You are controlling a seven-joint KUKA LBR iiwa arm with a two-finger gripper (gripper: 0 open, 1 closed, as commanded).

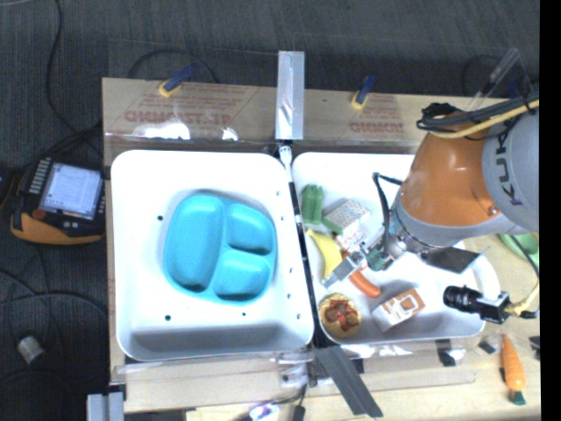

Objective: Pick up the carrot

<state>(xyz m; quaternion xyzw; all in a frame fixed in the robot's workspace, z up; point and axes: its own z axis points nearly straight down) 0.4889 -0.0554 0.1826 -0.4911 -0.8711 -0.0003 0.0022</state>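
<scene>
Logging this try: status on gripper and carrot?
Gripper low in right bin, fingers unclear. Carrot just below it, on bin floor. Banana, pizza toy close by.

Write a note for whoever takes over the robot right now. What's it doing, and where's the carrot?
Gripper: low in the right bin, just above the carrot; I cannot tell from this view whether it is open or shut.
Carrot: lying on the right bin's floor, between the banana and the small orange carton, above the bowl of food.
Left bin: holds the blue divided plate.
Done: arm has reached the carrot's spot.
Left: grasp the carrot and lift it; it looks not yet off the floor.
</scene>
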